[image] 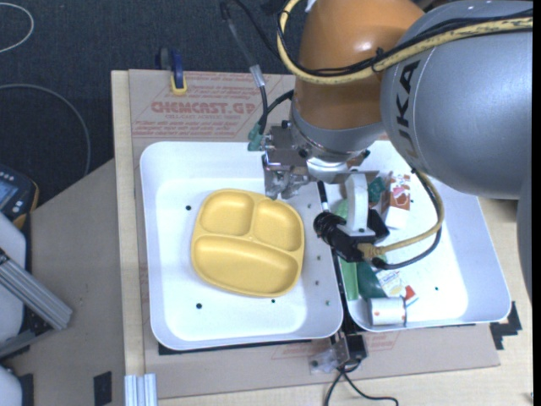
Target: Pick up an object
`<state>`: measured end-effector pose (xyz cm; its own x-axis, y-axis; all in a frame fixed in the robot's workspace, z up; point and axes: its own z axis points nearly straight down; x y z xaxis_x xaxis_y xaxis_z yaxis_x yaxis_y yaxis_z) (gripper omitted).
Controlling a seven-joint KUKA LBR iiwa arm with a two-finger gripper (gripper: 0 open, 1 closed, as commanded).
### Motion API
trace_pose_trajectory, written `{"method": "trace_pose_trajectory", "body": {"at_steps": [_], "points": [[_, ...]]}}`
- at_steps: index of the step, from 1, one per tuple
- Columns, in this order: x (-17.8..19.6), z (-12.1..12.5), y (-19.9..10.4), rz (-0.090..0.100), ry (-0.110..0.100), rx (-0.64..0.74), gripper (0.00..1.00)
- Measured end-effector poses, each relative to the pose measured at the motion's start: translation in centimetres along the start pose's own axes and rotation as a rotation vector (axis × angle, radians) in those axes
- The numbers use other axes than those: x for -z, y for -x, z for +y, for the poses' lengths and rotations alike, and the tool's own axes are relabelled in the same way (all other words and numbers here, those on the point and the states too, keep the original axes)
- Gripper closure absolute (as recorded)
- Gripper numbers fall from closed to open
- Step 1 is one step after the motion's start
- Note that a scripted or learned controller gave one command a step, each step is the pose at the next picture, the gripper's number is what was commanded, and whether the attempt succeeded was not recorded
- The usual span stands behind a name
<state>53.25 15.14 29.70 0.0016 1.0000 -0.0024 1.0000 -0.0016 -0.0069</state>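
Observation:
A yellow three-compartment plate (pixel 248 242) lies flat in the left white bin (pixel 169 252). My gripper (pixel 282 181) hangs over the left bin's back right part, just beyond the plate's far right rim. The arm's orange band and grey body hide most of it from above. The right bin (pixel 473 286) holds a green flat packet (pixel 362 279), a small white cylinder (pixel 387 312) and a red and white packet (pixel 397 197), all to the gripper's right.
The bins sit on a brown cardboard sheet (pixel 203 104) with a blue clamp (pixel 177 68) at its back edge. Black and yellow cables (pixel 385 248) loop from the wrist over the divide between the bins. Dark floor lies to the left.

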Motion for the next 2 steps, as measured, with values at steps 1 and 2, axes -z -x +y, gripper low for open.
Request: {"method": "trace_pose_trajectory", "body": {"at_steps": [1, 2], "points": [[0.0, -5.6, 3.6, 0.001, 0.0, -0.002, 1.0], [-8.0, -5.4, 9.1, -0.001, -0.004, -0.006, 1.0]]}}
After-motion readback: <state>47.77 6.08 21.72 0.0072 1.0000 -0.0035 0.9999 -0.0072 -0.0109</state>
